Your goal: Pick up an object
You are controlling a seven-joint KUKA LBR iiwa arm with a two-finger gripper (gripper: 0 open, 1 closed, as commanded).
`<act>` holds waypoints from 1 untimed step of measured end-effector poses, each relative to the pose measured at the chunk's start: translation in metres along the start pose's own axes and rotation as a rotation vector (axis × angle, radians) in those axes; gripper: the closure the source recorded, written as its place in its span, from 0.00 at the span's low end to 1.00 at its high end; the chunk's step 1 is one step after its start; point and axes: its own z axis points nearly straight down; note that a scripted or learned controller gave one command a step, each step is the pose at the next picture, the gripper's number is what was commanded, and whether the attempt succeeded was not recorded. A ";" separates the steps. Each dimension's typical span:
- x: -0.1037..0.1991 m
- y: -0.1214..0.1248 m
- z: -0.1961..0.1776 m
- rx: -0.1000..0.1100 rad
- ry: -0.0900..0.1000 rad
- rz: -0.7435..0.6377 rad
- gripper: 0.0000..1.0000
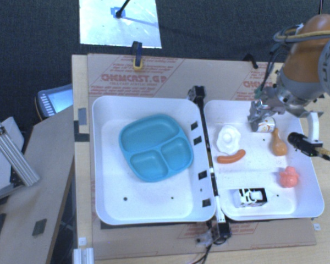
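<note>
Counter (154, 70) carries two white bins. Left bin (107, 147) holds a blue divided tray (155, 146). Right bin (302, 199) holds the pickable stuff: white lumpy item (229, 138), orange sausage-shaped piece (231, 157), tan pear-shaped item (278, 142), pink lump (289, 177), black-and-white packet (251, 196). Gripper (260, 121) is low at the bin's far side, near a small tan item (267, 127); can't tell its opening. Risk: close neighbours, so it may nudge one or grab nothing.

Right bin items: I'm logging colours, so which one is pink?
The lumpy pink toy near the right bin's right wall. The others are white, orange-red, tan and black-and-white.
</note>
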 end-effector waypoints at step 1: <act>-0.002 0.005 -0.044 0.000 0.000 0.000 1.00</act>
